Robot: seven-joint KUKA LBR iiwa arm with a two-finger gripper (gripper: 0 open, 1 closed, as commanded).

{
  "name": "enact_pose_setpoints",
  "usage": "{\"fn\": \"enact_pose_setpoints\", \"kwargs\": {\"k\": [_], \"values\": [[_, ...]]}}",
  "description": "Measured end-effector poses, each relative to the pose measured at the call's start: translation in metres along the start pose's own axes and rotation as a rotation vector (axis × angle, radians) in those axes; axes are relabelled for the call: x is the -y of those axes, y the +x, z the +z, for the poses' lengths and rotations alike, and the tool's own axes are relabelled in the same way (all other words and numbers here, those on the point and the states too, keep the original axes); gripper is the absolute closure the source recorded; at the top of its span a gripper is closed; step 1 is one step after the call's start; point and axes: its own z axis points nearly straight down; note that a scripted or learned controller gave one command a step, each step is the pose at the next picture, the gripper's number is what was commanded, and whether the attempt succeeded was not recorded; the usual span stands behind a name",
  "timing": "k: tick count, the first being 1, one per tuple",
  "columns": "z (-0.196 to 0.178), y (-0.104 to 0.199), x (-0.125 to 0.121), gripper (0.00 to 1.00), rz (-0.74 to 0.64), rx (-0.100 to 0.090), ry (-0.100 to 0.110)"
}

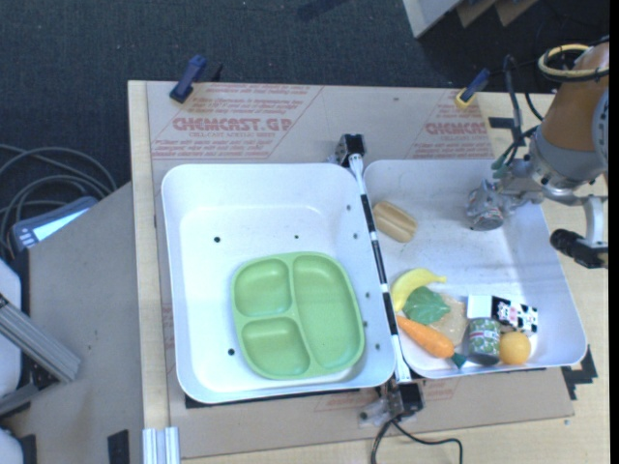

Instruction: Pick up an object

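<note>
In the camera view, the gripper (486, 208) hangs over the right bin's (542, 259) far end; I cannot tell its state. Nothing appears lifted: bread roll (395, 220) lies left, carrot (426, 336) near, so picking remains.

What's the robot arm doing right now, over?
Gripper low in right bin, far corner, nothing seen in it. Bread roll nearest, lying apart. Banana, carrot heaped at near edge. Path open.

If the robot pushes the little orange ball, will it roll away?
Probably a bit: the orange ball looks round and smooth. It likely won't go far, since it sits by the bin wall beside the can. It may slip from the gripper.
</note>
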Motion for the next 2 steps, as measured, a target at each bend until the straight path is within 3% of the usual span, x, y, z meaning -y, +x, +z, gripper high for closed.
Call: {"fn": "enact_pose_setpoints", "kwargs": {"k": [1, 2], "values": [[-0.024, 0.052, -0.026, 1.00, 0.000, -0.001, 0.003], [-0.086, 0.129, -0.028, 1.00, 0.000, 0.000, -0.003]]}}
